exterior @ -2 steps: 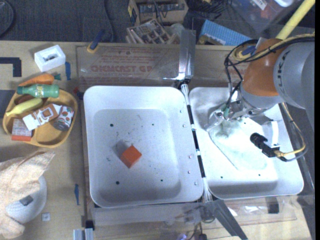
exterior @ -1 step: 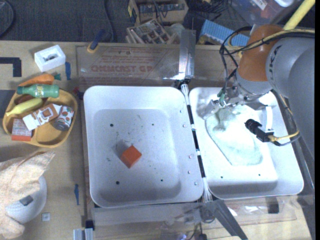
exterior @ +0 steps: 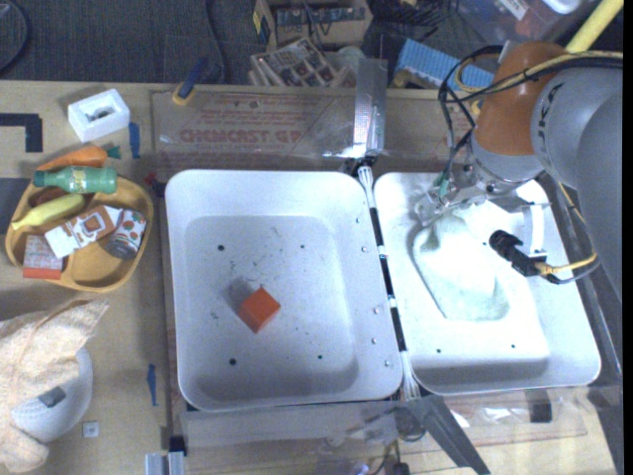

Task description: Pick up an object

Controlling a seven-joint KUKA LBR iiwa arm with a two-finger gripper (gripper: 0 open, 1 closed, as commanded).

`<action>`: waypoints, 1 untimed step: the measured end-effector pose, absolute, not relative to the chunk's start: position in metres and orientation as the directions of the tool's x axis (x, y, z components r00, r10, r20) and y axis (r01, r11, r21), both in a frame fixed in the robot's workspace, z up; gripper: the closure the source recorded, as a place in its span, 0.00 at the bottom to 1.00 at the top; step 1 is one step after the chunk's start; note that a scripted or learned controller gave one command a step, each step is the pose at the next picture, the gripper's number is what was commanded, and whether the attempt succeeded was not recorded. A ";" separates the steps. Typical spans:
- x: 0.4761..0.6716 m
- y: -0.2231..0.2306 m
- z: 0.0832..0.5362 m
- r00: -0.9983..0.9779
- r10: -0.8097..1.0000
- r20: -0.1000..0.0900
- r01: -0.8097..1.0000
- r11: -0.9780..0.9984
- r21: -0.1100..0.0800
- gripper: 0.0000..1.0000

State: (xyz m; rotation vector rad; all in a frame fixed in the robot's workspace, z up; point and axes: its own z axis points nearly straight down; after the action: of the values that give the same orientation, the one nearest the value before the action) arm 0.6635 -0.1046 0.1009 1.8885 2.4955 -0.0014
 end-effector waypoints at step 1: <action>0.663 -0.104 0.100 -0.272 0.962 -0.009 0.962 0.272 0.005 0.00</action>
State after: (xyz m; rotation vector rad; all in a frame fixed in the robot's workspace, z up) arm 0.6631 -0.1043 0.1004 1.8899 2.4971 -0.0025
